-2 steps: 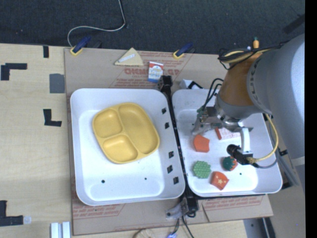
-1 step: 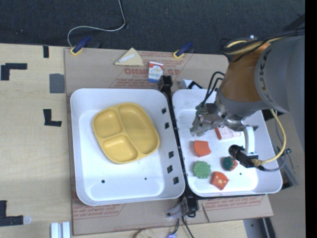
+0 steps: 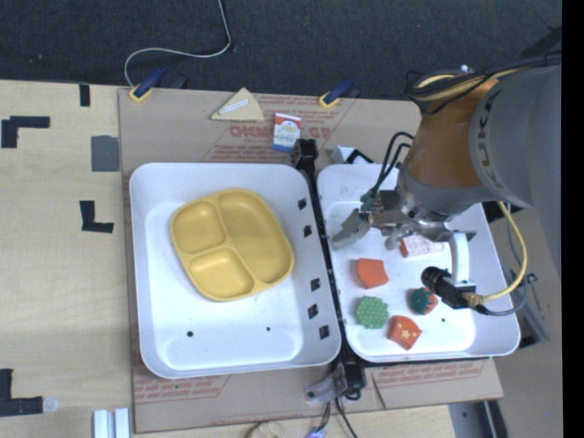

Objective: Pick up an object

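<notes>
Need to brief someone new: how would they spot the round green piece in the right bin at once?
Start at the right bin, the white one under the grey and orange arm. Look along its near edge: the round green piece lies at the left, just below an orange block. It alone is bumpy, flat and bright green; beside it sits a red piece.

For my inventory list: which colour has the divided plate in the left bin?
Yellow; the divided plate shows clearly in the camera view.
</notes>
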Available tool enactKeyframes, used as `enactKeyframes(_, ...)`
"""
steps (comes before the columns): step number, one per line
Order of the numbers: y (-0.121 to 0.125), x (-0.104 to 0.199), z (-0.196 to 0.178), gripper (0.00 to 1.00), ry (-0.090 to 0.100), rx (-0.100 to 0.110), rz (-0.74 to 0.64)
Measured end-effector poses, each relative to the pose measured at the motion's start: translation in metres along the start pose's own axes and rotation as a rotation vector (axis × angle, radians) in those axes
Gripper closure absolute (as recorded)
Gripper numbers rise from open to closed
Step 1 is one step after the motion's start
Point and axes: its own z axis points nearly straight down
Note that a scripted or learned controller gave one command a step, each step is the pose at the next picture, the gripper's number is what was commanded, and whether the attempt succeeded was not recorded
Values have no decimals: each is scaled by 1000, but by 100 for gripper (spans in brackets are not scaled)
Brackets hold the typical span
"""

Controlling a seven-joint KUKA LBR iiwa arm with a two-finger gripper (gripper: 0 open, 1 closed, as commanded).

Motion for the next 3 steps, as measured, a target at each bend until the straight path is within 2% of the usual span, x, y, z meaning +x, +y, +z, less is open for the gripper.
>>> enactKeyframes(1, -29, -62, 73, 0, -2, 2, 3)
enactKeyframes(2, 1, -55, 98, 0, -1, -2, 1)
enactKeyframes(3, 2, -56, 88, 100, -3, -5, 2)
